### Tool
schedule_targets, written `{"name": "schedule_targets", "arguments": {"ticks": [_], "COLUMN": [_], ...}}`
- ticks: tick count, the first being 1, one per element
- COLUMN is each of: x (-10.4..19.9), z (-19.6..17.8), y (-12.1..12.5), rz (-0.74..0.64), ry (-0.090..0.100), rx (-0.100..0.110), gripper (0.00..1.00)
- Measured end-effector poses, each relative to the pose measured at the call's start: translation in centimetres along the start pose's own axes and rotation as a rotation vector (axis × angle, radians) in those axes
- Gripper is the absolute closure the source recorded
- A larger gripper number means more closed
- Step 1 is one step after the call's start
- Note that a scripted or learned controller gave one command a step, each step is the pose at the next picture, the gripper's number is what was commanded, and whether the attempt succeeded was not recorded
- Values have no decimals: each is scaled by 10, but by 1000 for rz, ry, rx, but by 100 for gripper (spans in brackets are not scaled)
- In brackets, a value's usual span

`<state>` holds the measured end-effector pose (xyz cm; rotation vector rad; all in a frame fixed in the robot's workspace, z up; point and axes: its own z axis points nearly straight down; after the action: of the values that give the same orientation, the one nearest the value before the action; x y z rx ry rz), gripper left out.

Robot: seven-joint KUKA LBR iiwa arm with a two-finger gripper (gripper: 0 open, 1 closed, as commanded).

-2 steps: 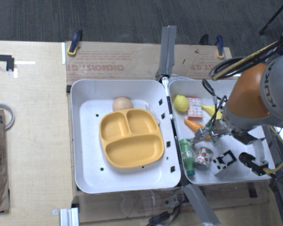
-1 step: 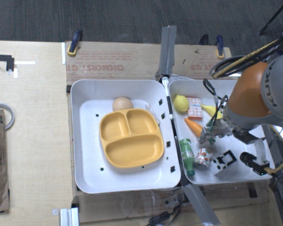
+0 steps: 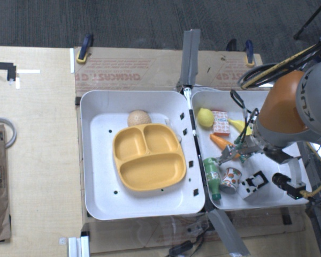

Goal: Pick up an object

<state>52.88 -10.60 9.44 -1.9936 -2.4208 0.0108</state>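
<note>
- Camera view: the gripper hangs low in the right bin, among many small things packed close.
- I cannot tell if it is open or shut, or if it holds anything.
- The carrot lies just beside it, at about 10 o'clock.
- The green bottle is near, at about 7 o'clock. The small can is near too, at 6 o'clock.
- The lemon sits farther off, at 11 o'clock.
- What could go wrong, I think: the things crowd together, so the gripper may bump one away or catch two at once.
- The yellow plate rests in the left bin.

Dark carpet floor, pale wooden bench
</note>
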Motion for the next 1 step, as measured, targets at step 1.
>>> {"name": "schedule_targets", "arguments": {"ticks": [1], "x": [-18], "z": [6], "y": [51], "rz": [5], "ry": [0], "rx": [-4], "gripper": [0]}}
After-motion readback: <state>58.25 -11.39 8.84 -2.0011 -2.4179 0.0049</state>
